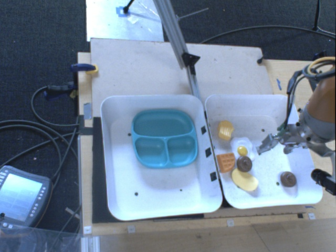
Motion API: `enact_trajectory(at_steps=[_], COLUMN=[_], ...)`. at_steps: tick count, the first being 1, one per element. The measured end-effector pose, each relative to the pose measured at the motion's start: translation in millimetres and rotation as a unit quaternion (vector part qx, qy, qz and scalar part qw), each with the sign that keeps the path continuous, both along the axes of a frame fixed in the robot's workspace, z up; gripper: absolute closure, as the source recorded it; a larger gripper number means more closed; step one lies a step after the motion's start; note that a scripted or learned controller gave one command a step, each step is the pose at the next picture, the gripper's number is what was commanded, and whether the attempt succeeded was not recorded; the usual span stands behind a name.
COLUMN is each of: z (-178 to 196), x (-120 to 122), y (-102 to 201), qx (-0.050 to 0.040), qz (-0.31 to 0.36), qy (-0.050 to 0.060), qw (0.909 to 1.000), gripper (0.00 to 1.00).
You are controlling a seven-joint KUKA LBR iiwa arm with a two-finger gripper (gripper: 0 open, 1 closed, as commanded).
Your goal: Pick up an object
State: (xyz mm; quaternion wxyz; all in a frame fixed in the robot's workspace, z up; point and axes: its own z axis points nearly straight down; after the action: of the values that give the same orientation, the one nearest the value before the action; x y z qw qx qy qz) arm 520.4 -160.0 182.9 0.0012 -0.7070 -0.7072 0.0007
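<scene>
Objects lie in the right bin (262, 106): near its front edge a yellow piece (244, 180) and brown disc (287, 179); farther back an orange block (226, 162) and yellow cup (226, 130). The hand (270, 143), fingers parted and holding nothing, hovers by the right edge. A teal tray (164, 138) occupies the left bin (118, 156).

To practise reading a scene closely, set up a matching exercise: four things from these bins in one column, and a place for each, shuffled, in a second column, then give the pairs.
Things
1. blue divided plate
2. orange block
3. lone brown round piece
4. gripper

Places
A. right bin, near its lower right corner
B. in the left bin
C. above the right bin, right of the clustered toys
D. right bin, close to the divider between the bins

Pairs: 1-B, 2-D, 3-A, 4-C
</scene>
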Motion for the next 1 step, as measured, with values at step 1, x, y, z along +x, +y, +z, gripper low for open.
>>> enact_trajectory(at_steps=[1], z=[-60.9], x=[2.9], y=[-5.0], qx=[0.0000], qz=[0.000], qy=[0.000], qw=[1.0000], gripper=[0.00])
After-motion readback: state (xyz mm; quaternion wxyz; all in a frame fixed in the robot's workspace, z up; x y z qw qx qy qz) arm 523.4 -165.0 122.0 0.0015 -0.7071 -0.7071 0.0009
